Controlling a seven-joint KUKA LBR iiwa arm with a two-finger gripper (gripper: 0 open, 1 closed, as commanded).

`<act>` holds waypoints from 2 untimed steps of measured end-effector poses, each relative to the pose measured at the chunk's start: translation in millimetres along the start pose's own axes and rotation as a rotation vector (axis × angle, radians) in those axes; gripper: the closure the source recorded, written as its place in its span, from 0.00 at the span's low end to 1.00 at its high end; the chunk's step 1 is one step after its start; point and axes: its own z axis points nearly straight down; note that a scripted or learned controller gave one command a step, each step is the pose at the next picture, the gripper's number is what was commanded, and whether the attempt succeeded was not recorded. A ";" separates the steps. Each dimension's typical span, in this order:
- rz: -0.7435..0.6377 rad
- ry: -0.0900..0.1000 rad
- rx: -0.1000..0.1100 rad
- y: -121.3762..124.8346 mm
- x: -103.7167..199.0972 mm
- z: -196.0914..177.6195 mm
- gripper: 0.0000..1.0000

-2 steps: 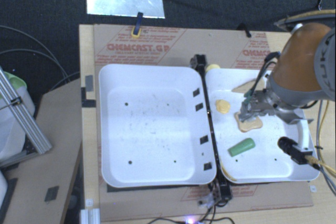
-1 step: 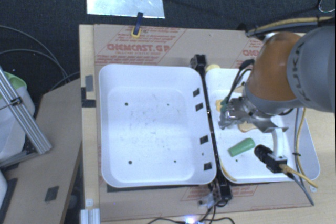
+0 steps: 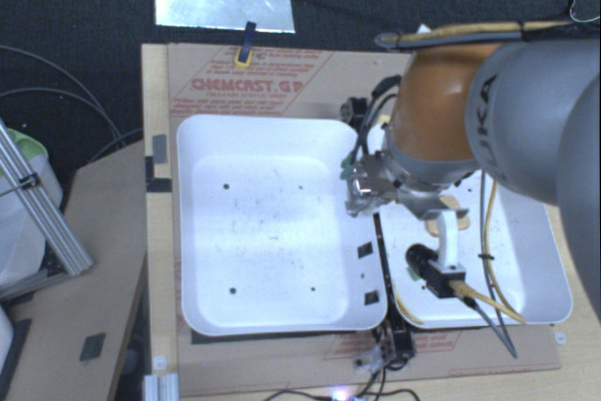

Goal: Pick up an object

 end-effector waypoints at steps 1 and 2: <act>0.004 -0.002 0.012 -28.8 56.2 63.9 1.00; -0.001 0.005 -0.008 -23.7 163.6 -77.9 1.00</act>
